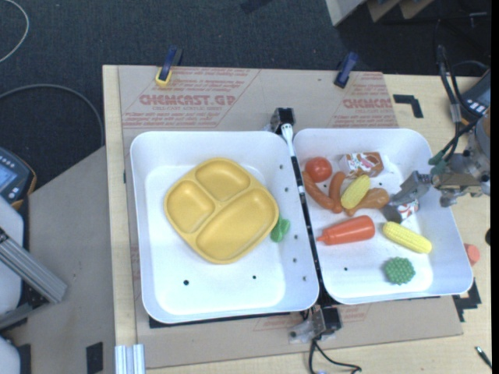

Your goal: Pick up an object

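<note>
Approaching right bin (pixel 441 209), nothing lifted yet.
Hovering gripper (pixel 407 197) beside corn (pixel 406 238); fingers' state impossible to tell; needing descent next.

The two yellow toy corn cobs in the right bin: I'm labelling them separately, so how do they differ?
The upper yellow corn cob lies steeply slanted in the crowded pile, resting against the brown sausages. The lower yellow corn cob lies closer to flat, on bare bin floor, just under the gripper. Both are yellow, ridged and similar in size.
</note>
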